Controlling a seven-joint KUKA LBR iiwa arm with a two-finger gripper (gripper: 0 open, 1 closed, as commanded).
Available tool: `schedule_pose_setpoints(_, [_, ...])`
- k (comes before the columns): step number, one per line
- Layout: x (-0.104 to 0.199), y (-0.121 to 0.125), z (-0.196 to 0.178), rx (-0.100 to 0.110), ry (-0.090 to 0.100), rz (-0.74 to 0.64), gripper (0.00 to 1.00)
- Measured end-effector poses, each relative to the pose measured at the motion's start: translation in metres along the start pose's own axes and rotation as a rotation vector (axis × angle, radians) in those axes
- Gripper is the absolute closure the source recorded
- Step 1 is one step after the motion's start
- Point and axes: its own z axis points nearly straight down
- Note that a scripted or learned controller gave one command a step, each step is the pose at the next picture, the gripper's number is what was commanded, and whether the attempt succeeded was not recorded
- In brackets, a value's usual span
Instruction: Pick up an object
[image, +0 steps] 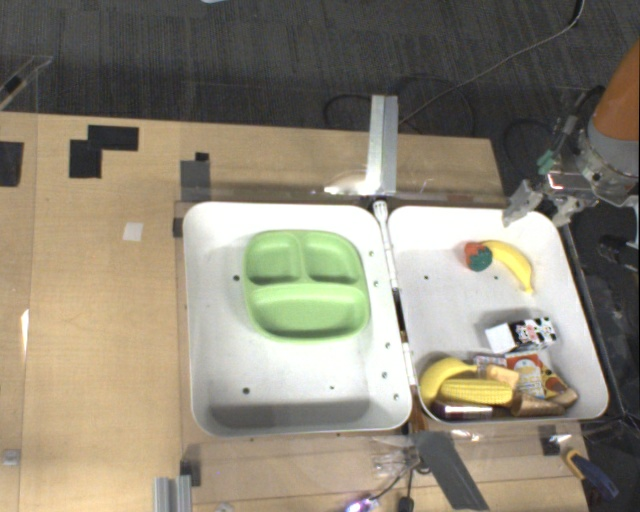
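Above the far right corner of the right bin (575, 300), the jaws (540, 200) are hanging apart and gripping nothing. The banana (512, 263) is lying just below; next, I judge, comes lowering onto it.

Shallow white bins: two, the left bin (215, 300) and the right bin (440, 300), side by side on the desk
Green plastic divided plates: one (304, 283), with three compartments, in the left bin
Yellow bananas: two, one (514, 264) near the right bin's far side, one (448, 376) in its near corner
Small red and teal items: one (479, 257), touching the far banana
Black-and-white cow-patterned packets: one (531, 331)
Other packets in the near corner pile: number cannot be told
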Motion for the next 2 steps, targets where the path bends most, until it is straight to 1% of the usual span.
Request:
schedule_pose_setpoints(1, [0.0013, 0.0028, -0.0089, -0.002, -0.002, -0.009, 1.00])
schedule_pose_setpoints(2, [0.0016, 0.0028, -0.0089, -0.002, -0.002, -0.010, 0.00])
